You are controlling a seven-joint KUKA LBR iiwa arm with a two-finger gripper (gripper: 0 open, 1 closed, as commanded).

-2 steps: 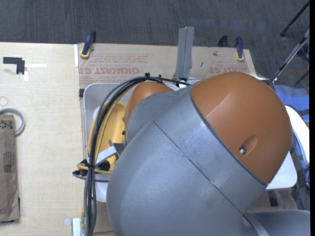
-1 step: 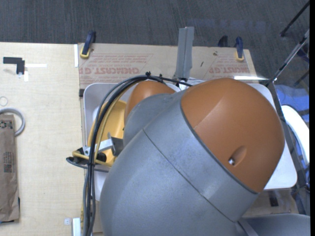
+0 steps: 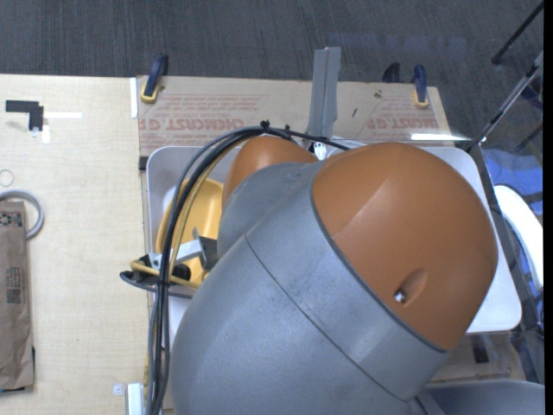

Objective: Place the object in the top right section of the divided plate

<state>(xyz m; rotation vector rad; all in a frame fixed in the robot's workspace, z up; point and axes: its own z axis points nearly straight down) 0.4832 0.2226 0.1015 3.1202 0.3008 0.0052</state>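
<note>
A yellow divided plate (image 3: 183,221) lies in the left part of the white bin (image 3: 155,167); I see just its left portion. My grey arm (image 3: 285,318) with its orange joint cover (image 3: 402,232) looms close to the camera and covers most of the bin. A second orange band (image 3: 268,156) marks the wrist, which hangs over the plate. The arm hides the plate's top right section and whatever lies there.
Brown cardboard (image 3: 259,111) runs behind the bin, held by two blue clamps (image 3: 154,76). A pale wooden bench top (image 3: 69,188) stretches left, with a brown paper bag (image 3: 13,292) at its edge. Black cables (image 3: 168,258) loop down over the plate.
</note>
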